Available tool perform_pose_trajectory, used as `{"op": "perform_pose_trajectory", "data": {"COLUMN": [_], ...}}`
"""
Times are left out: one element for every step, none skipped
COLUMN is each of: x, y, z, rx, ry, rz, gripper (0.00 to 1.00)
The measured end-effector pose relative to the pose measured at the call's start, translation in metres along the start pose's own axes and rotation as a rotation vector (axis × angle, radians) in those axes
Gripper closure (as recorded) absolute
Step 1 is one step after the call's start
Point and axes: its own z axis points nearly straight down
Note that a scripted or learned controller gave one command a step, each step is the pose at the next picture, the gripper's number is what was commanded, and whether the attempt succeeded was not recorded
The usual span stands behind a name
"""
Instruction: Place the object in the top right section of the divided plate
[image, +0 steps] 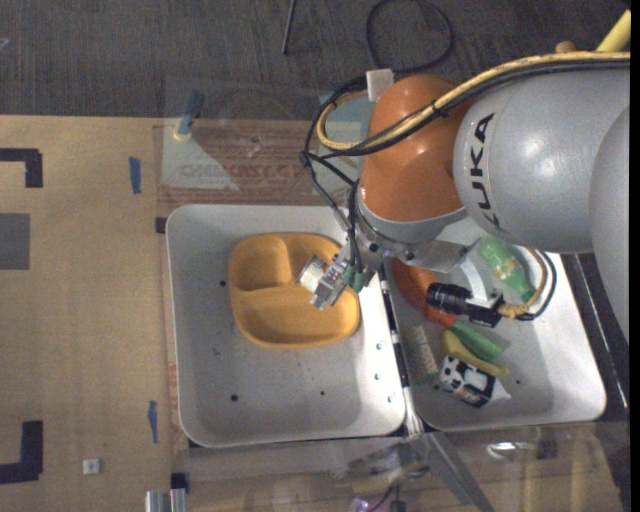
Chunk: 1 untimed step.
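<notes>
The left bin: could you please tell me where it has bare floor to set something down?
In the left bin, the floor lies bare below the orange divided plate and along the left wall beside it. The plate's top right is crowded by the gripper. The right bin is cluttered under the arm.

"UKA" on the arm (540, 160)

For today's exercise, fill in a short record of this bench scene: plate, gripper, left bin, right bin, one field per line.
plate: orange divided plate, lying in the left bin
gripper: gripper over the plate's right side, near the top right section
left bin: white left bin, bears the plate
right bin: white right bin, bears several small mixed objects, partly under the arm
</notes>
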Motion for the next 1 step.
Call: {"op": "perform_pose_trajectory", "data": {"x": [-0.0455], "y": [-0.0322], "z": [-0.2112], "rx": [-0.002], "ry": [-0.004], "rz": [-0.031], "gripper": [1.0]}}
